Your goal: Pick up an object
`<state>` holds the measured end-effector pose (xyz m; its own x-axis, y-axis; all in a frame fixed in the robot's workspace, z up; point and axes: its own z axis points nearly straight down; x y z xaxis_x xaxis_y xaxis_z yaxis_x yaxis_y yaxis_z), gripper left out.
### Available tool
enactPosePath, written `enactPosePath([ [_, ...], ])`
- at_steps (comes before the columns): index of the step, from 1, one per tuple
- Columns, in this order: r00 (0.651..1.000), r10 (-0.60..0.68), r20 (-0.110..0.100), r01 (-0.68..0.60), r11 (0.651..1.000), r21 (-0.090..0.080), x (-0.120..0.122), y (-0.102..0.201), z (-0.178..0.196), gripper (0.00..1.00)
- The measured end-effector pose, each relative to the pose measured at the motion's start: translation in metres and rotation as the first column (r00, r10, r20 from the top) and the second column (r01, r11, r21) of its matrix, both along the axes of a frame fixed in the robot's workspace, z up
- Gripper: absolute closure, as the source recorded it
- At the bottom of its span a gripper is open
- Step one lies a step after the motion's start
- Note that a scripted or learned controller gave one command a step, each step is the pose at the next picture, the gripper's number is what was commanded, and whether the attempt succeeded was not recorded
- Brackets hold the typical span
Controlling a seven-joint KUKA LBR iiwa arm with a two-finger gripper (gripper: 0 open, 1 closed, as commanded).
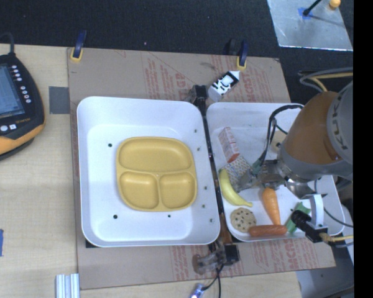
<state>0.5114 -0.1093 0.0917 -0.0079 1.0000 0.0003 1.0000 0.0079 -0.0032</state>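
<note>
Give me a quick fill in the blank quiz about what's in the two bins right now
1. The yellow divided plate lies in the ____ bin as the camera sees it.
2. The plate has ____ compartments.
3. The carrot lies between the banana and the ____ toy.
4. The cookie lies just below the ____.

Missing words: left; three; green; banana

Tool (247,177) fingertips indistinct above banana (232,190)

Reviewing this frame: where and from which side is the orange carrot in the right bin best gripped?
Grip the orange carrot mid-body from straight above, pincer closing across its narrow width. It lies flat, long axis running near-to-far; the sausage crowds its near end, so the middle probably offers more room.
</note>
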Motion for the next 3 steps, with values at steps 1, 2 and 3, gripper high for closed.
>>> enactPosePath([
  [1,1.000,-0.006,-0.001,0.006,1.000,0.001,-0.025,-0.074,0.000,0.00],
  [2,1.000,0.000,-0.001,0.000,1.000,0.001,-0.035,0.000,0.000,0.00],
  [3,1.000,-0.006,0.001,0.006,1.000,0.000,0.001,-0.047,0.000,0.00],
])
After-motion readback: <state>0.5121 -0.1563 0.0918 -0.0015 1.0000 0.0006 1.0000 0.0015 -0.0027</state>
